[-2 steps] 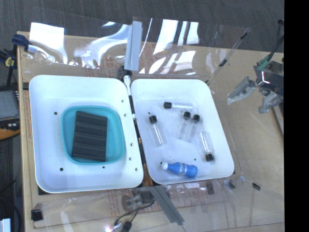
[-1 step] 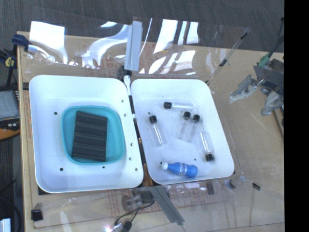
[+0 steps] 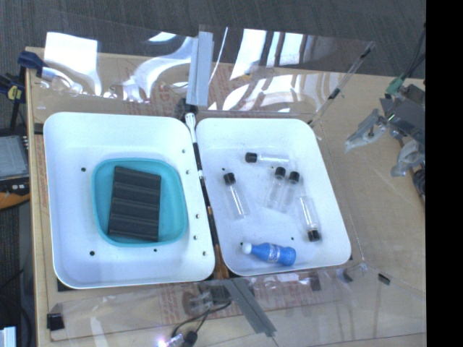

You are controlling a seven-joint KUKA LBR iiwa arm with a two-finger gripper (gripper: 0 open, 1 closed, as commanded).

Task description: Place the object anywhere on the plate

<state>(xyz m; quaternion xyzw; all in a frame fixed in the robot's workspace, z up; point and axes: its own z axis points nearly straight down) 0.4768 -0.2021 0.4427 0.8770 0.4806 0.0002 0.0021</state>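
A teal plate (image 3: 172, 183) lies in the left bin (image 3: 65, 143). A dark grey ridged block (image 3: 135, 203) rests flat on it, slightly tilted. In the right bin (image 3: 318, 150) lie several clear vials with black caps (image 3: 234, 192) and a small blue bottle with a white cap (image 3: 271, 252) near the front wall. My gripper (image 3: 370, 160) hangs outside the right bin, over the bench at the right. Its two grey fingers (image 3: 362, 134) are spread apart with nothing between them.
A clear plastic screen (image 3: 289, 63) and a grey upright post (image 3: 200, 67) stand behind the bins. Metal brackets (image 3: 246, 306) and cables sit at the bench's front edge. Bare bench lies to the right of the right bin.
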